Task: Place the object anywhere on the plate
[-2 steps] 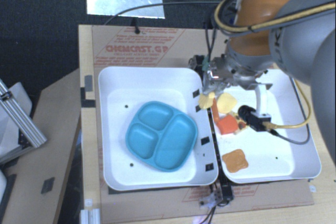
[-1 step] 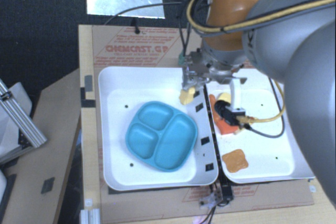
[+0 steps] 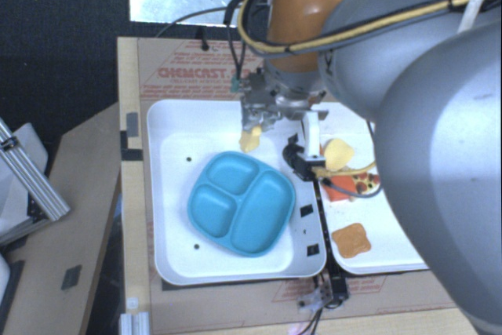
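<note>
Gripper [image 3: 252, 124] hangs over the left bin [image 3: 161, 169], just beyond the far rim of the blue divided plate [image 3: 241, 202]. We see its fingers clamped on a small pale-yellow object [image 3: 250, 140], lifted above the bin floor. Right bin [image 3: 392, 255] holds several food pieces.

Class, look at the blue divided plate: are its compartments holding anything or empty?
Empty. All three sections of the blue plate show bare blue; the yellow piece hangs at the gripper, beyond the plate's rim.
</note>
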